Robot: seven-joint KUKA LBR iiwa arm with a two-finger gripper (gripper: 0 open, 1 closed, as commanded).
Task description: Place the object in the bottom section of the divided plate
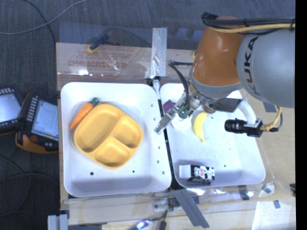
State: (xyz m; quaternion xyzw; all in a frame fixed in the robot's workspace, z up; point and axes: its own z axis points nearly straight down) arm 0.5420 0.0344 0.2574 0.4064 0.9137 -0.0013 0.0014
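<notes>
Your divided plate (108,134), yellow, lies unfilled in the left bin (72,176). The banana (199,125) sits at the right bin's (249,171) far edge beside the tool (181,111), whose state I cannot tell. Pickup and placement remain.

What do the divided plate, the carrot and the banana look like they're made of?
Divided plate: likely moulded plastic, smooth yellow with a soft sheen. Carrot: probably a plastic toy, evenly orange with a green tip. Banana: uniformly yellow, possibly a toy too; real can't be ruled out.

Glossy yellow plastic divided plate (108,135); smooth white plastic bins (76,176); matt grey carpet (29,37).
</notes>
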